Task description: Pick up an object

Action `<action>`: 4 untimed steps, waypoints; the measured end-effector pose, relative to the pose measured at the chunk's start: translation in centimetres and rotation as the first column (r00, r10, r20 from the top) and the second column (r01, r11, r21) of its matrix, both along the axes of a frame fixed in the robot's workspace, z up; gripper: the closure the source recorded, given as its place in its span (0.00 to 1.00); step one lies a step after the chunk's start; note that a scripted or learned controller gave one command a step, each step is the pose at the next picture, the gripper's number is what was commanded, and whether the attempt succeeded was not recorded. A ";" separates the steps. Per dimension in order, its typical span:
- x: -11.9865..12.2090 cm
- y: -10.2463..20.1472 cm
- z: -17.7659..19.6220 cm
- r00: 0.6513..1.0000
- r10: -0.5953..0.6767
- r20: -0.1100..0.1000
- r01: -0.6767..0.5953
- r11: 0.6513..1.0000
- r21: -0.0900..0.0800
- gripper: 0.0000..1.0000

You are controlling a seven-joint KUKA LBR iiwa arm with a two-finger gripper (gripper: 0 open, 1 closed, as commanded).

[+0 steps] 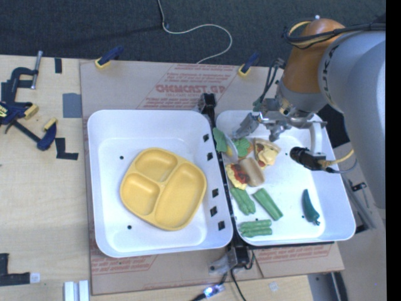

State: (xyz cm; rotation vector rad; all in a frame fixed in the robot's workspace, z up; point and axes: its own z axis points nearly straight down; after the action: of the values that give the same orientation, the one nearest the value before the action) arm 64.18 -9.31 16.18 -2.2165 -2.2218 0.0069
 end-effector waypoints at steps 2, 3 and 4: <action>0.5 -0.7 -7.3 1.000 0.002 0.015 -0.002 1.000 -0.002 0.00; 0.5 -0.6 -6.3 1.000 0.002 0.013 -0.002 1.000 -0.002 1.00; 1.0 -1.4 -1.4 1.000 -0.001 0.008 0.001 1.000 0.001 1.00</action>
State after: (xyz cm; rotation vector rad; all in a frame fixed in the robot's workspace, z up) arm 65.17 -10.68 14.80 -2.2211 -2.2243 -0.0024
